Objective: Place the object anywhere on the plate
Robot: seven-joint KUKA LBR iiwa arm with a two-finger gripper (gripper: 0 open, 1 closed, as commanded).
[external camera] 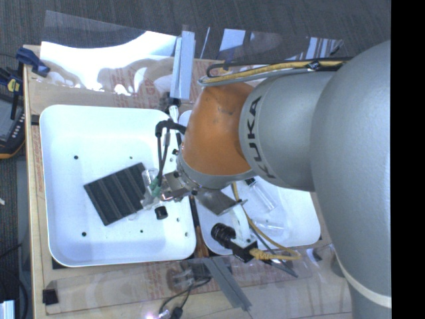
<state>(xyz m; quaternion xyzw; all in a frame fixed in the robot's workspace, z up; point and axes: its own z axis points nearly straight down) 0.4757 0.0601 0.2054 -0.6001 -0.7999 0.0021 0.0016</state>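
A dark ribbed rectangular plate [118,193] lies tilted in the left bin [80,131], near its middle. My gripper [154,189] hangs low at the plate's right edge, under the orange wrist band. Something small and greenish shows at the gripper tip, too small to name. A small black piece [160,212] sits just below the gripper on the bin floor, to the right of the plate's lower corner. The arm hides whether anything is held.
The big grey arm [312,131] covers most of the right bin [299,218], where some clear plastic shows. A grey upright bar [182,65] stands behind the bins. The left bin's left and lower floor is bare white.
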